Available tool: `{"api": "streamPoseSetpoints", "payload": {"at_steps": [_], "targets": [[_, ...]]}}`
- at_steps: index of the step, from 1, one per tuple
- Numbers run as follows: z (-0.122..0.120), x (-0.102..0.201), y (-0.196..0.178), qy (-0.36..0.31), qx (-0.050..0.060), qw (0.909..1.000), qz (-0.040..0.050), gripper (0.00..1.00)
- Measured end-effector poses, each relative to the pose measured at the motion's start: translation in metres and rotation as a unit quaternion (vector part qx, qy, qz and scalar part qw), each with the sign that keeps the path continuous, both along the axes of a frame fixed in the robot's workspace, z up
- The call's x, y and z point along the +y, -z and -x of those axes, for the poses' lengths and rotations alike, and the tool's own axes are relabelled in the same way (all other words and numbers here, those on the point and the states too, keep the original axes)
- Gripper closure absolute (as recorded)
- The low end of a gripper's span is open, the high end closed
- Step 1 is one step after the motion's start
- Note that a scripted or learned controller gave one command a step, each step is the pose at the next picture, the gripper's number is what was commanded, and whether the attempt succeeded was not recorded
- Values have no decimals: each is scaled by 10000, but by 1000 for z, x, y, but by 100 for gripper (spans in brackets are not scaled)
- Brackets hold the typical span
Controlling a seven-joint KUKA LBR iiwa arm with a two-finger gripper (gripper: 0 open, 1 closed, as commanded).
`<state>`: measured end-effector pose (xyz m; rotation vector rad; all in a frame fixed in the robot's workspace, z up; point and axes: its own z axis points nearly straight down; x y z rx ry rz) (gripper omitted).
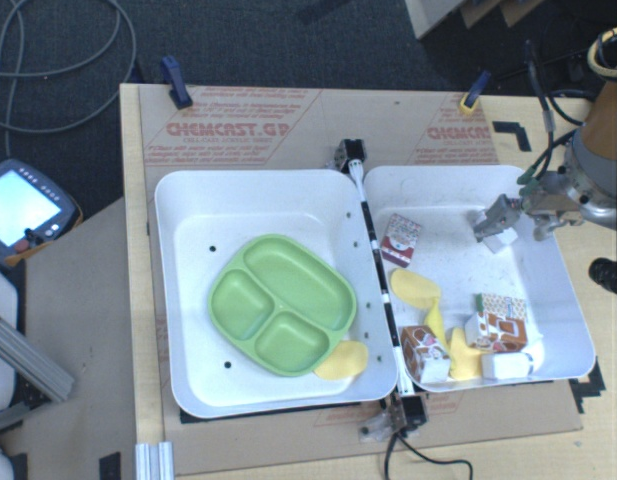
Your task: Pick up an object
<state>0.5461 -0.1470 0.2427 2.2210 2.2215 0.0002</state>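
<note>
A: Green divided plate point(281, 303) sitting in the left bin point(188, 218), tilted a bit, with a pale yellow piece point(341, 361) touching its lower right edge. Anything else over there?

B: Nope, just those two. Right bin point(438, 183) way busier. Small red-and-white carton point(400, 239) near the divider, lying flat. Yellow banana-ish thing point(418, 290) just below it, curving down toward the front corner.

A: And the pile at the front?

B: Brown-and-white packet point(422, 350) by the divider, another yellow bit point(464, 356) beside it, then a box with orange print point(502, 322) and a white block point(509, 365) right at the front wall. All crammed together, touching.

A: Jaws?

B: Coming in from the right, hanging over the back half of the right bin point(495, 227). Well apart from the pile, nearer the carton but not touching it. Grey tip, too blurry and small to read, so can't tell whether released or clenched. Nothing visibly between them.

A: Desk itself?

B: Cardboard-brown sheet point(288, 128) with red print under both bins, blue clamp point(175, 81) at the back left corner.
</note>
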Motion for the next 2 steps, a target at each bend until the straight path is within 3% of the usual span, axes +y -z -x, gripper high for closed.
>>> {"api": "streamPoseSetpoints", "payload": {"at_steps": [1, 2], "targets": [[23, 56, 157, -1, 1, 10000, -1, 0], [52, 50, 158, 4, 14, 10000, -7, 0]]}}
